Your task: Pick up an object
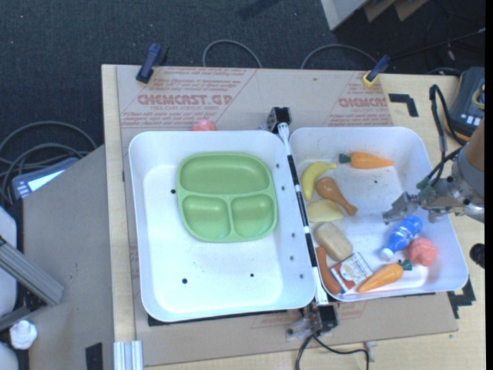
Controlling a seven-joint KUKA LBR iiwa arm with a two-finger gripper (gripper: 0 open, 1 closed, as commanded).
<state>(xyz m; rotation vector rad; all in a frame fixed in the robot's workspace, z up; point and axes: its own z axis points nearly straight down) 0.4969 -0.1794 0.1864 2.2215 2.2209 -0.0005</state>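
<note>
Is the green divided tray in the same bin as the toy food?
No, the green tray lies in the left bin; the toy food sits in the right bin.

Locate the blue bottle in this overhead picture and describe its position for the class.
The blue bottle lies in the right bin, toward its right side, just below the gripper, with a pink-red fruit beside it and a carrot below.

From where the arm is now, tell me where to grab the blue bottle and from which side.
Take the blue bottle across its blue body, near the middle, not at the narrow white cap end. It lies on its side, slanting from upper right to lower left, so bring the claw straight down with the fingers set across that slant. The pink fruit sits close at its lower right, so that finger will probably have little room.
</note>
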